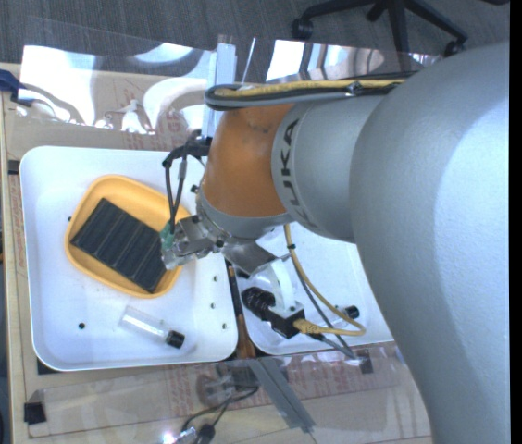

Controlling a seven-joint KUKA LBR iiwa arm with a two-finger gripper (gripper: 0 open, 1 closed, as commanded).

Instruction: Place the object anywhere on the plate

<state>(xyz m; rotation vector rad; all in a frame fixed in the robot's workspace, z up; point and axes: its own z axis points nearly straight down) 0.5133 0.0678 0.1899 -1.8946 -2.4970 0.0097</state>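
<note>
**Arm over the seam between bins, dark slab on the yellow plate**

The grey KUKA arm (409,183) covers most of the right bin (358,280), its orange band (242,155) above the seam. The left bin (48,276) holds a yellow plate (90,206) with a black ribbed rectangular slab (120,245) lying flat on it. The gripper (187,239) sits at the plate's right edge, just beside the slab; its state cannot be told. A clear vial with a black cap (153,329) lies near the left bin's front edge.
</note>
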